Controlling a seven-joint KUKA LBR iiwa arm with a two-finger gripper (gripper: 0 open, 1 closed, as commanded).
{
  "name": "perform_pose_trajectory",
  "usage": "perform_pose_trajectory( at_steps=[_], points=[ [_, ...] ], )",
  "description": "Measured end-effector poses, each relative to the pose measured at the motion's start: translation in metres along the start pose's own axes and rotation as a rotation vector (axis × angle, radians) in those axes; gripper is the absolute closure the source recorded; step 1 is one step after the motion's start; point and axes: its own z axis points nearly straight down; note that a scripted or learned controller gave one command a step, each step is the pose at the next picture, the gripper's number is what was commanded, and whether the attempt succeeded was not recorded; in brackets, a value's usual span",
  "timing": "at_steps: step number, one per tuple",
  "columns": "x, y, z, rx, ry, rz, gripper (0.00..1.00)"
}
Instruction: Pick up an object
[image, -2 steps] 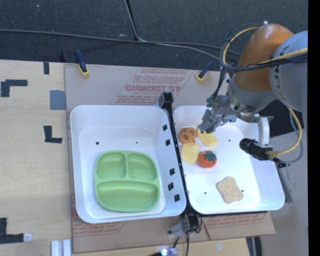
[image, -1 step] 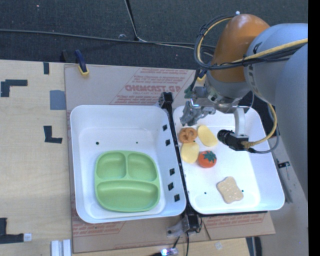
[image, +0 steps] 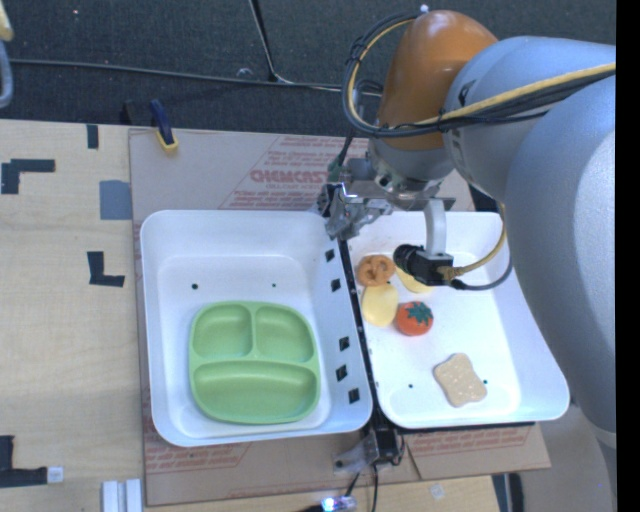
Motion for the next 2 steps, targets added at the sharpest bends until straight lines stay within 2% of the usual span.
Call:
perform_pose_trajectory(
  at_steps=[1,2],
  points=[
    [0.044,0.0027,0.013,0.001,-0.001,0.001,1.0],
    [0.0414,0.0028,0.0122,0.001,-0.003,0.004,0.0]
  ],
)
